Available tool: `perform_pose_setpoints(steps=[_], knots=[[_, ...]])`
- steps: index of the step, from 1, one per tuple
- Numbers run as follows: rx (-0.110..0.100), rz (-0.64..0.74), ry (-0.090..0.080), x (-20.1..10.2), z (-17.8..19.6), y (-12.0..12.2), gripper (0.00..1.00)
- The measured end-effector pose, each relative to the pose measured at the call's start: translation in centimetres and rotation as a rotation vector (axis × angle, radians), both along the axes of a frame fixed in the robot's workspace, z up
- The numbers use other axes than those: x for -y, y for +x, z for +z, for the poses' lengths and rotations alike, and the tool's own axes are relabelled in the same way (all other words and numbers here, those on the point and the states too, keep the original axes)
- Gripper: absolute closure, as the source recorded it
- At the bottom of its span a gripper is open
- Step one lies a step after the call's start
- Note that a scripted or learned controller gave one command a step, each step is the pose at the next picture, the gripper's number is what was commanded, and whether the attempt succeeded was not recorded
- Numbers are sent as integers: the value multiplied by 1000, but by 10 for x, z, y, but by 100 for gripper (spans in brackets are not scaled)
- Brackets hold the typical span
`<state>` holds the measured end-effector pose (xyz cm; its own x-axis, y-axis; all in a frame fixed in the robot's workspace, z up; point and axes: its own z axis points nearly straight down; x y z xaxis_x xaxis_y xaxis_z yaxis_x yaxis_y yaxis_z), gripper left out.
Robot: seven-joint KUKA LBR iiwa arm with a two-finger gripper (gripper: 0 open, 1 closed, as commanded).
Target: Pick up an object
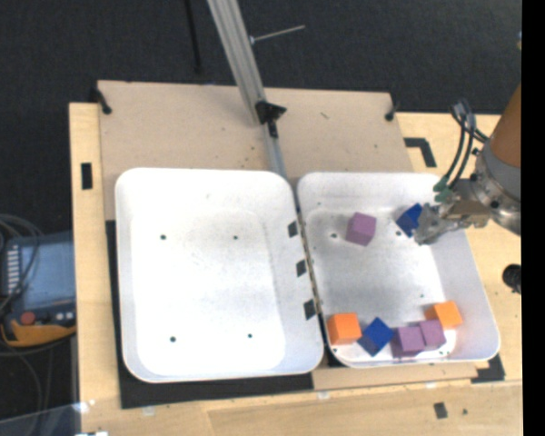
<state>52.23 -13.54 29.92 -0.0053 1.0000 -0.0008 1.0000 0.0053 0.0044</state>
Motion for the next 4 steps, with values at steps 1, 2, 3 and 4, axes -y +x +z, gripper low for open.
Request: perform_pose_setpoints(steps=[1,2,3,4], knots=[[-4,1,1,-55,-19,-4,100],[-4,0,1,-96,-27,-10,100],[-5,1,1,-142,-44,-13,100],[-6,2,3,-192,-44,-22,100]])
